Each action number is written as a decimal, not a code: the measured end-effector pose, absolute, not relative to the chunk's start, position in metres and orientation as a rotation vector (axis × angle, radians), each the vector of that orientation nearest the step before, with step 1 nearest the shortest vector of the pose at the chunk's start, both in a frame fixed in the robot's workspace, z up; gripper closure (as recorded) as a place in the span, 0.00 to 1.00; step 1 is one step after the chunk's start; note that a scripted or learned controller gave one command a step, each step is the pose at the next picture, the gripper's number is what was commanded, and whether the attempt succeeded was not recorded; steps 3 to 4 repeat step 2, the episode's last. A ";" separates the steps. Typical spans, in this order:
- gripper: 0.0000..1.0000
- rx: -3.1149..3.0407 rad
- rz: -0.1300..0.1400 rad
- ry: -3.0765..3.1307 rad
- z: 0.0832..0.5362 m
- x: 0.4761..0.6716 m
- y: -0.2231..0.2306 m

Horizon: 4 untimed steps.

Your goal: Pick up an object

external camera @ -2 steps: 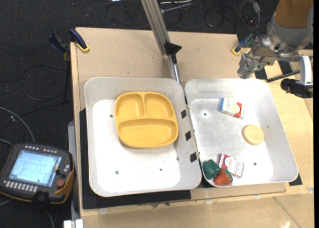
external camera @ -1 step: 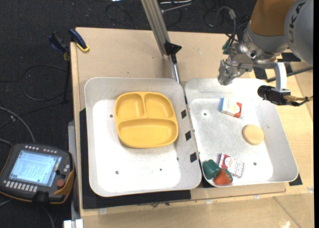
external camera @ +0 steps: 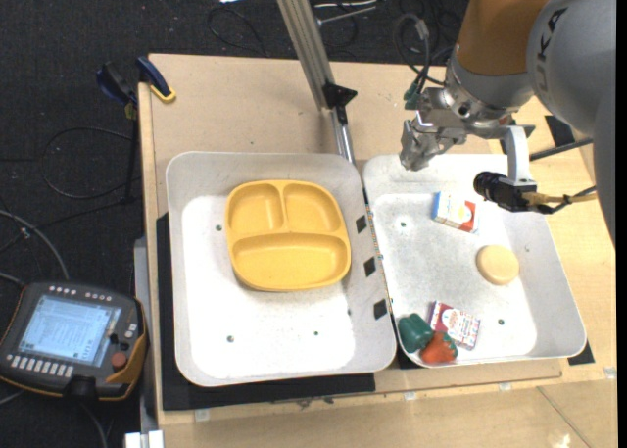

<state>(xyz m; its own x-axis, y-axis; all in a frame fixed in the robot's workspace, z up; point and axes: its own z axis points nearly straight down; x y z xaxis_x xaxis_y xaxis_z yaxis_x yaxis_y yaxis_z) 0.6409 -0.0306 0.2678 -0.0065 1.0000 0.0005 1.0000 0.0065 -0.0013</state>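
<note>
My gripper (external camera: 415, 154) hangs over the far left corner of the right bin (external camera: 549, 338), with nothing visible between its fingers. In that bin lie a small white and orange carton (external camera: 455, 211), a round tan bun-like piece (external camera: 498, 265), a white and red packet (external camera: 457, 324) and a red and green toy vegetable (external camera: 427, 337) at the near left corner. The carton is the closest thing to the gripper, a little to its right and nearer the camera.
A yellow divided plate (external camera: 287, 234) rests in the left bin (external camera: 196, 338). A metal pole (external camera: 312, 44) slants up behind the bins. A teach pendant (external camera: 69, 336) lies off the bench at lower left. A black camera mount (external camera: 500, 187) juts over the right bin's far edge.
</note>
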 end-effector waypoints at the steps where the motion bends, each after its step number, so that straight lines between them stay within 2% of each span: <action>1: 1.00 -2.212 0.002 -2.227 0.253 0.631 0.018; 2: 1.00 -2.212 0.000 -2.228 0.247 0.623 0.066; 4: 1.00 -2.212 0.000 -2.228 0.247 0.623 0.066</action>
